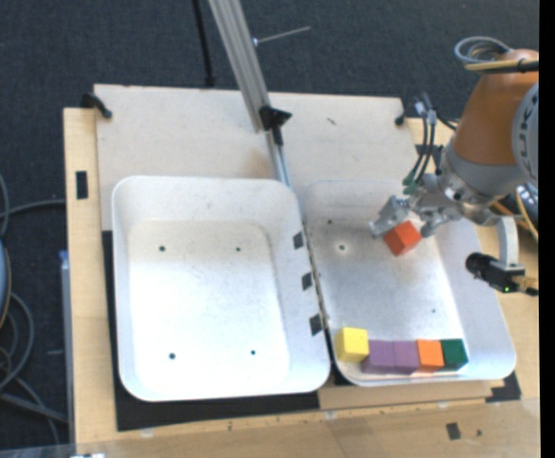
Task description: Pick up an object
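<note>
On the tan wooden bench, in the right white bin at centre-right, the two-finger gripper clamps a small orange-red block.

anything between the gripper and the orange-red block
Nothing visible. The small orange-red block sits right at the tips of the grey two-finger gripper, over the right white bin; the other blocks line the bin's near edge.

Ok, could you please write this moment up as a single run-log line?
pincer: over right bin, shut on orange-red block | block: lifted | near wall: yellow block, purple, orange, green in row
</note>
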`<action>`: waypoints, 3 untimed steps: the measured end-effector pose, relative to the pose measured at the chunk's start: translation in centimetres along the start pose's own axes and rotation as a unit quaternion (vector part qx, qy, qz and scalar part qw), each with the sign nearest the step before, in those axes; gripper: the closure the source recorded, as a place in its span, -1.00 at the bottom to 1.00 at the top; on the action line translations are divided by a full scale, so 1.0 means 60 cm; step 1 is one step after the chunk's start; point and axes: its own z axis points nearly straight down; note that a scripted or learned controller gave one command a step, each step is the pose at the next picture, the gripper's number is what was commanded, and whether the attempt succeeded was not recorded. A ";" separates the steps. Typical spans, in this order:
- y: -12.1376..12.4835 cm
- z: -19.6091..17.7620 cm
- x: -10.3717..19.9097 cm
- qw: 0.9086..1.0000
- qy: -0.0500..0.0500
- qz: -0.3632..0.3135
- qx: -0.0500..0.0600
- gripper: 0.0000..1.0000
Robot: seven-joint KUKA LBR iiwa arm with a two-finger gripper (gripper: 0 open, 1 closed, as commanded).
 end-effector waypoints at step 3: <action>0.102 0.156 -0.056 1.000 -0.003 -0.003 -0.001 1.00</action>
